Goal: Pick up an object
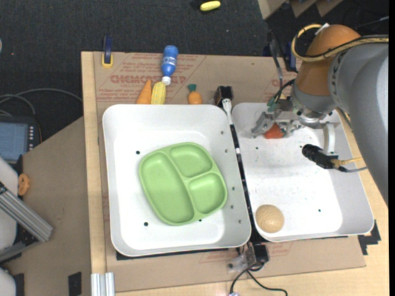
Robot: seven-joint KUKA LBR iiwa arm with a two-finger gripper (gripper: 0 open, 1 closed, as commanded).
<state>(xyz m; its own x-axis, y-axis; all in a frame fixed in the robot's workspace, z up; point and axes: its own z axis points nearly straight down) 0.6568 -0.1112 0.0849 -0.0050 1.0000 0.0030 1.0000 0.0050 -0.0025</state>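
A brown board (91,184) covers the bench and carries both bins. The grey arm (364,97) comes in from the right, and its orange band (324,45) sits above the wrist, over the far end of the right bin.

The left bin (123,128) holds a green divided plate (182,182) with three compartments. The plate lies flat near the bin's middle and is turned at a slant to the walls.

The right bin (296,190) is touching the left bin along the shared wall. The gripper (271,125) is low over its far left corner, near that shared wall. Whether it is spread apart or closed together cannot be told from this angle.

A tan round ball (269,217) rests in the near left corner of the right bin, well apart from the gripper.

Behind the left bin, a blue-and-white bottle (168,62) lies on the board. Just nearer the bin are a yellow corn cob (158,93) and an orange carrot (144,94), side by side and touching. A smaller carrot (194,96) stands a little to their right.

A small red object (273,134) lies on the floor of the right bin, just beside the gripper's tip on the near side. Whether the two touch cannot be made out. Nothing shows it clamped or lifted.

A small yellow thing (210,5) lies on the dark floor beyond the bench.
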